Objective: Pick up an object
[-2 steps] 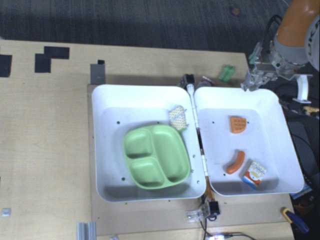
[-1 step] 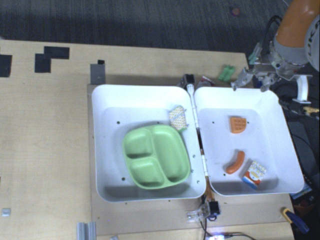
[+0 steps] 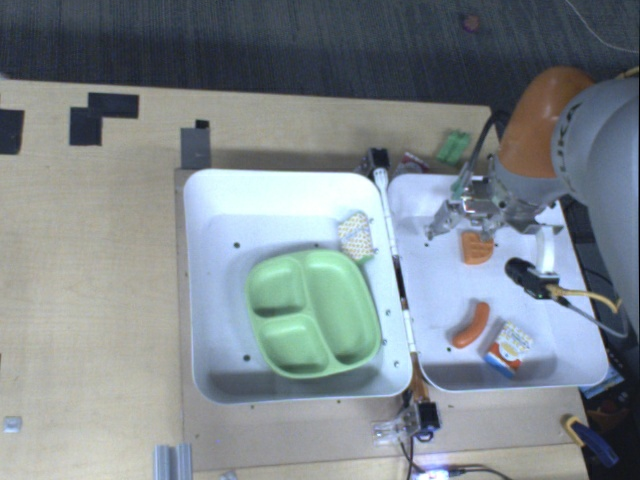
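Closest to the lens sits a small white, orange and blue carton (image 3: pixel 509 347) at the near end of the right-hand shallow white bin (image 3: pixel 440 298), with an orange-red sausage-shaped toy (image 3: pixel 470 325) just beside it. Farther back in that bin lies a small orange wedge-shaped piece (image 3: pixel 478 249), and the tool (image 3: pixel 465 220) hangs right over its far edge; whether the tool is open or closed I cannot tell from this angle, and nothing can be seen gripped in it.

That orange piece looks like the likeliest target. To take it well, the tool should centre over the piece instead of its edge, come straight down, close across the narrow side, then lift clear of the bin wall. A grab on the edge would probably slip.

On the pale wooden table (image 3: pixel 90 298), the left-hand shallow white bin (image 3: pixel 215 268) holds a light green divided plastic plate (image 3: pixel 312 311) and, at its far right corner, a small pale patterned pouch (image 3: pixel 356 234) touching the plate's rim.
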{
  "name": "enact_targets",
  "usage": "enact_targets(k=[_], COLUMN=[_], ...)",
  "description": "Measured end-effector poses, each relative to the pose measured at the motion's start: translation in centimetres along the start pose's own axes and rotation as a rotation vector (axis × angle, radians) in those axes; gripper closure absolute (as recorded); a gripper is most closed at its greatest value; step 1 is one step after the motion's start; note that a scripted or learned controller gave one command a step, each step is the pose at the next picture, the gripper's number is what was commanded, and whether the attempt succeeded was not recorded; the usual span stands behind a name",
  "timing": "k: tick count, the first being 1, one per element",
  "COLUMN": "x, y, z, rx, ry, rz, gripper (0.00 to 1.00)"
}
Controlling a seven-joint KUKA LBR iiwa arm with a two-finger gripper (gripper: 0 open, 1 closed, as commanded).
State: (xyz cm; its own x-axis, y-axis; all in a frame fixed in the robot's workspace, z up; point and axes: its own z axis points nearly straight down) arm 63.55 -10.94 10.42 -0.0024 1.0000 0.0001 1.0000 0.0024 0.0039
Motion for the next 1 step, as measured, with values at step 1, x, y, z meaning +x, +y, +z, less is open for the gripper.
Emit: enact_targets(k=[1], x=[0.01], y=[0.17], z=[-1.19], rx=[-0.006], ry=[-0.001], rz=[-0.002], gripper=[1.00])
